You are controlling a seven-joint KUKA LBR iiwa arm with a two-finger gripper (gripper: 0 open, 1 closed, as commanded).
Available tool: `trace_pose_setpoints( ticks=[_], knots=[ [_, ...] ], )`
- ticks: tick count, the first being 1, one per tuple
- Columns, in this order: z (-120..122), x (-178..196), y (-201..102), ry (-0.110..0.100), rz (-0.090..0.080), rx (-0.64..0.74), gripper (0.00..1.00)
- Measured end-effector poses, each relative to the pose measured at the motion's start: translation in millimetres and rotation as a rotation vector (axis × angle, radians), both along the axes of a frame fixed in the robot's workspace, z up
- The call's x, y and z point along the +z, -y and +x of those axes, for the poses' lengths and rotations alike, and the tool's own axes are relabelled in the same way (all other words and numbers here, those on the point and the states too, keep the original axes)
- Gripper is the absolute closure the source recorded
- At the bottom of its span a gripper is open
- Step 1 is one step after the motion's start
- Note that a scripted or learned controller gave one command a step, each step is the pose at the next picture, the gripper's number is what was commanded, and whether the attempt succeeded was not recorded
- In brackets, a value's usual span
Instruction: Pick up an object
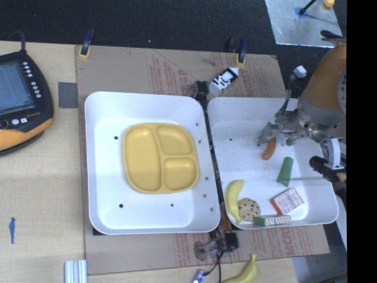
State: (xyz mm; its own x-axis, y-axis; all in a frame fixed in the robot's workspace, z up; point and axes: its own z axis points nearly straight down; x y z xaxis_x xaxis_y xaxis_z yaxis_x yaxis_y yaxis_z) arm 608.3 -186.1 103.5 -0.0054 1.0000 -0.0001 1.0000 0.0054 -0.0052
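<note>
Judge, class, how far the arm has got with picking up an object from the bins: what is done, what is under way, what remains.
Done: the gripper is down inside the right bin, right above the orange carrot-like piece. Under way: closing in on that piece, which lies on the bin floor. Left: grasp and lift. The green block, banana, cookie and red packet lie untouched.

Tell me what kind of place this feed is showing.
Most likely a robotics lab's pick-test bench, not a kitchen. Two white bins sit on clamped cardboard, a teach pendant lies at the left, and the right bin holds toy food: a banana, a cookie, a carrot.
</note>
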Motion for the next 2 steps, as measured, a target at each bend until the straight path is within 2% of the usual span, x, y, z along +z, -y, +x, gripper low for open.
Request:
trace_pose_setpoints(
  ticks=[1,2],
  knots=[
    [0.2,10.8,1.1,-0.001,0.000,0.002,1.00],
    [0.1,10.7,1.1,-0.002,0.000,0.002,0.00]
  ],
)
